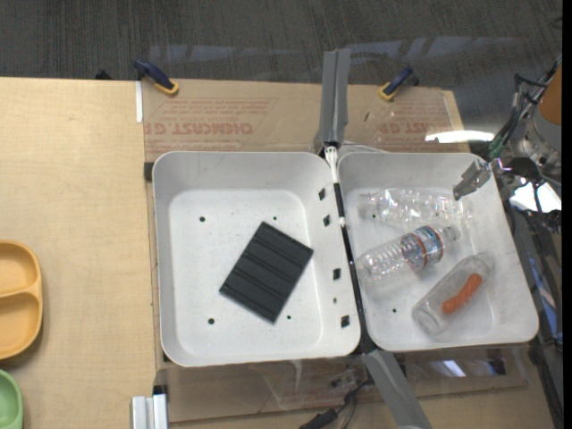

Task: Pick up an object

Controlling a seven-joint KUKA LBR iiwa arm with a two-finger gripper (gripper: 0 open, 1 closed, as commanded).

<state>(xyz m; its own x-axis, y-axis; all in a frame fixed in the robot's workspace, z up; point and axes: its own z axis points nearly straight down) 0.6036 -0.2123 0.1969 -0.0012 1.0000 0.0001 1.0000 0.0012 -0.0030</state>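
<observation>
Looking down: I see two white bins side by side on my surface [71, 168].
Left bin [179, 204]: one flat black ridged pad [266, 271] lies in it, turned at a slant, near the middle.
Right bin [509, 239]: three see-through things lie in it.
Crushed bottle [407, 207]: clear and crinkled, at the far side of the right bin.
Water bottle [413, 249]: clear with a blue and red label, lying on its side in the middle, just beside the crushed bottle.
Clear tube [451, 294]: lying at a slant near the front of the right bin, with something orange inside it.
Arm [543, 114]: I see it at the right edge, grey with a bit of orange up top.
Claw [468, 182]: it sits over the far right corner of the right bin, close to the end of the crushed bottle. I see nothing held in it, and I cannot tell its state.
Yellow dish [18, 300]: on the surface at the left edge, well apart from the bins.
Green dish [7, 402]: just below the yellow dish, in the corner.
Clamps [157, 78]: two blue and orange ones pin the brown cardboard [223, 119] behind the bins.
</observation>
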